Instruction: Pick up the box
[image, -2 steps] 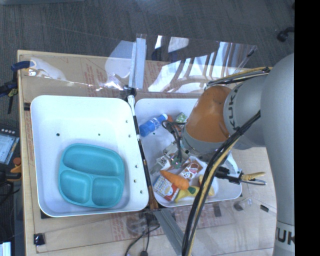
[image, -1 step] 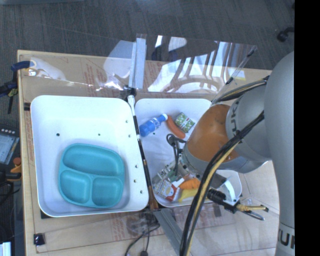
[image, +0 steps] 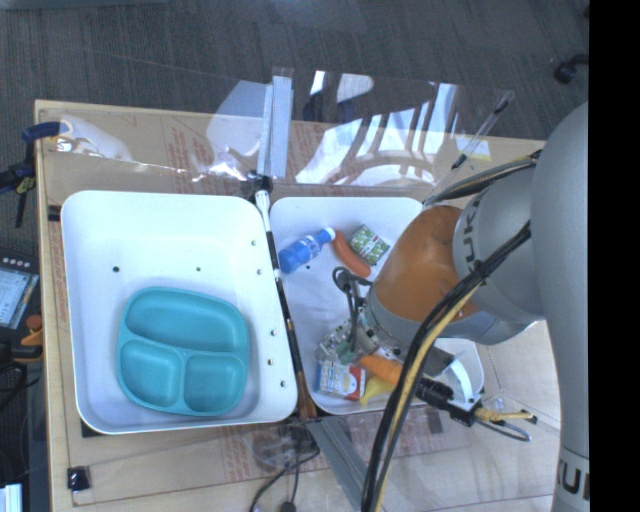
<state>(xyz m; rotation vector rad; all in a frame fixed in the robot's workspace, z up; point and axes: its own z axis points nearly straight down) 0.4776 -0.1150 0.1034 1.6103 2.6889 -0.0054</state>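
Note:
A small green box (image: 370, 243) lies near the far side of the right bin (image: 300, 215), beside an orange sausage-shaped item (image: 350, 255). A flat white, red and blue carton (image: 338, 379) lies at the near edge of the same bin. My gripper (image: 345, 340) is low in the right bin, just above that carton, and is mostly hidden under the orange band and grey wrist (image: 430, 280). I cannot tell whether it touches anything.
A blue bottle (image: 303, 250) lies in the right bin close to the divider. An orange item (image: 381, 368) sits beside the carton. A teal divided plate (image: 183, 350) rests in the left bin (image: 150, 230). Pliers (image: 500, 415) lie on the bench at the right.

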